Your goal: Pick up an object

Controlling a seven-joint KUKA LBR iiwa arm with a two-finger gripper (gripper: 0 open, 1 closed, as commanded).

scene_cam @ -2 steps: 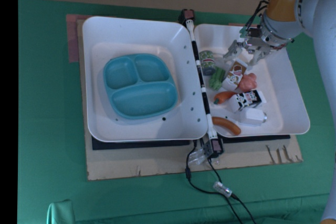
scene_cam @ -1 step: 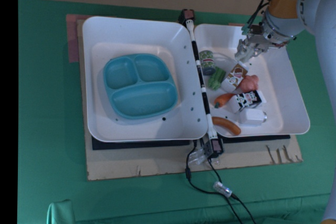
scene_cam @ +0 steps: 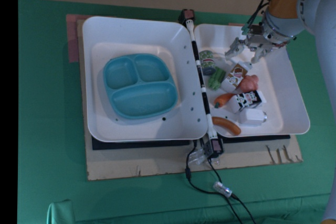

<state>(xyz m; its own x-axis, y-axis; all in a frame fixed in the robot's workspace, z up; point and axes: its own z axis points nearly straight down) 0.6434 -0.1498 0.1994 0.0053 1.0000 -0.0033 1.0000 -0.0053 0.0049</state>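
We look down on 2 shallow white bins side by side, with a grey robot arm reaching in from the right.

In the left white bin [scene_cam: 94, 29] we see a teal plastic plate with 3 compartments [scene_cam: 140, 86], set apart and likely not the target. In the right white bin [scene_cam: 286, 86] small toy foods cluster near the divider: a green can [scene_cam: 207, 60], an orange carrot [scene_cam: 224, 99], a sausage [scene_cam: 227, 125], small white cartons [scene_cam: 247, 100]. The 2-finger gripper [scene_cam: 244, 53] hangs just above this pile, fingers spread apart and holding nothing, apparently poised to descend on a piece.
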